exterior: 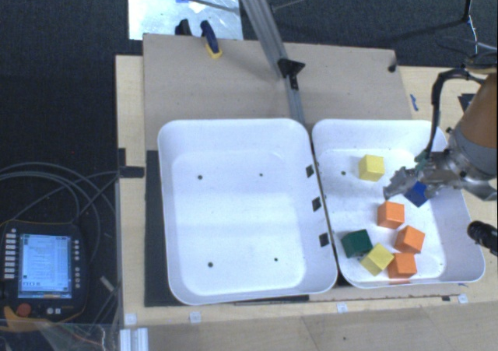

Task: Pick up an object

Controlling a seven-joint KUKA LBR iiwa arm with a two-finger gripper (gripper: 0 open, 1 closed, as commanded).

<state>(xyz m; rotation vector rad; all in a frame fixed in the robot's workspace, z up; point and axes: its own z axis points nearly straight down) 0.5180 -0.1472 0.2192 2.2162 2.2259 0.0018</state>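
Camera view: right bin (455,272) under the tool (406,184), whose grip state I cannot tell. A blue cube (416,194) sits right at its tip, orange cube (391,215) just below toward the front.

A tan bench (257,77) stands on dark carpet (62,46), a pendant (43,268) beside it.

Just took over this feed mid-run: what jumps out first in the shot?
The cluster of coloured blocks in the right bin: three orange blocks, two yellow ones and a green one. The gripper reaches in from the right, low over that bin, right at a blue block. The left bin sits beside it.
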